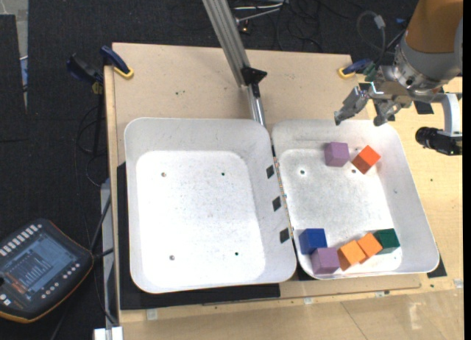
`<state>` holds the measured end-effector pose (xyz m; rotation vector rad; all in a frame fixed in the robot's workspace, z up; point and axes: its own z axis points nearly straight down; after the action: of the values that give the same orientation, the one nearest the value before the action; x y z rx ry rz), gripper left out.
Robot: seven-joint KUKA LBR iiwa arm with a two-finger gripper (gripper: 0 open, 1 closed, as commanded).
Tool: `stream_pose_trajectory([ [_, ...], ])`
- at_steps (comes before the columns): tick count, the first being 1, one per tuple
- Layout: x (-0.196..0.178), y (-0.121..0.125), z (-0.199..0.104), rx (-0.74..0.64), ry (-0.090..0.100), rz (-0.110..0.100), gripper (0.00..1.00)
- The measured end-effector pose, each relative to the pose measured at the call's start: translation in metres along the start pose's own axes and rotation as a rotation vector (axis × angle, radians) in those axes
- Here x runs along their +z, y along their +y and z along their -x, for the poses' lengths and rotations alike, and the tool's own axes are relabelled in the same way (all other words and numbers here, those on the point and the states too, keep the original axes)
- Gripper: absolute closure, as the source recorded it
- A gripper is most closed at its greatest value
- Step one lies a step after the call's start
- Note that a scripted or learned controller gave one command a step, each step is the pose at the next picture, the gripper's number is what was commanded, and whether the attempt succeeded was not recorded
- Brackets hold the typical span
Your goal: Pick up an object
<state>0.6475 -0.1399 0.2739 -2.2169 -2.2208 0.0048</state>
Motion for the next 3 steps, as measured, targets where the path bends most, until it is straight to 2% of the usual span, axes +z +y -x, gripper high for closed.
stream_pose_trajectory([
  [1, -0.003, 0.001, 0.0, -0.002, -0.001, 0.005, 0.0],
  [2, 0.041, -0.003, -0.004, 0.001, 0.0, 0.001, 0.0],
  [3, 0.101, -0.003, -0.013, -0.001, 0.0, -0.001, 0.0],
])
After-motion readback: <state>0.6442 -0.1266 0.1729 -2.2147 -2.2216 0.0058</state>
